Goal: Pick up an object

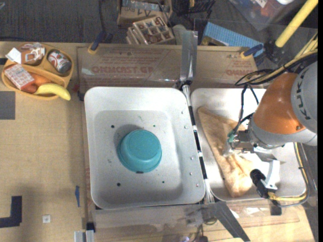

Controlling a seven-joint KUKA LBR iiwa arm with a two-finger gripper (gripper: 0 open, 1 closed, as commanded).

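Note:
A teal bowl point(140, 150) lies upside down in the middle of the left bin point(101, 105). A tan, wedge-shaped object like a slice of bread or pizza point(222, 145) stretches diagonally across the right bin point(298, 188), from its upper left down to its front. My gripper point(234, 144) hangs low over the middle of that tan wedge, right at its surface. The wrist and orange band point(275, 110) sit just above and to the right, covering part of the bin.
An orange tray point(35, 74) with a banana, cans and boxes sits at the far left of the bench. A cardboard wall point(131, 67) runs behind both bins. Cables trail from the wrist along the right bin's front edge.

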